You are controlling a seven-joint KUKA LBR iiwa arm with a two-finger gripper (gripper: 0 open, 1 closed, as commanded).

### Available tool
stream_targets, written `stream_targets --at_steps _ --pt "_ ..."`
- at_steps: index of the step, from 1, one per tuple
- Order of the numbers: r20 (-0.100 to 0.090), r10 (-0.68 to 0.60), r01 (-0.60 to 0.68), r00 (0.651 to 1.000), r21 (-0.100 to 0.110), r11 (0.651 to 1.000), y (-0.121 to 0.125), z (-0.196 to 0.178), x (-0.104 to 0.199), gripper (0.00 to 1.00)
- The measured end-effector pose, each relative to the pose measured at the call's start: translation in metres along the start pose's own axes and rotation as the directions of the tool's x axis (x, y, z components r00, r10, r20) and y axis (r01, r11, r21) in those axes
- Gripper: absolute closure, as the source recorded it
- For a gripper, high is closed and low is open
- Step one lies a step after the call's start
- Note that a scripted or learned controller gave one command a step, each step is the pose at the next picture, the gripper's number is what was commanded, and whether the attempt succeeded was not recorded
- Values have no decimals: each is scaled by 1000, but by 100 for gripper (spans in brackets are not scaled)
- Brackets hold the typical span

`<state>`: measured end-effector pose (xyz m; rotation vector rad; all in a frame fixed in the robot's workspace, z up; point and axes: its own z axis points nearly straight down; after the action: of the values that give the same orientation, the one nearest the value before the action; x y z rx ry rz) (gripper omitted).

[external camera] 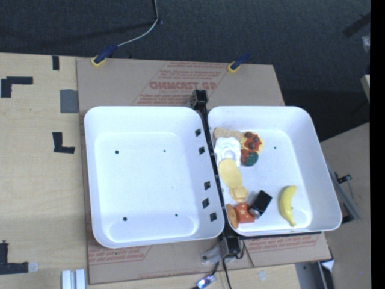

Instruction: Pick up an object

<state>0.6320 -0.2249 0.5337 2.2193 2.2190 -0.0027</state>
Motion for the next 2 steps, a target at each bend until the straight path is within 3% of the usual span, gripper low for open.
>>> stream_targets --at_steps 1,2 --pt "-1 -3 3 1000 0 1000 38 0 2 100" --pt "-6 -5 5 1000 4 1000 -23 -2 67 100"
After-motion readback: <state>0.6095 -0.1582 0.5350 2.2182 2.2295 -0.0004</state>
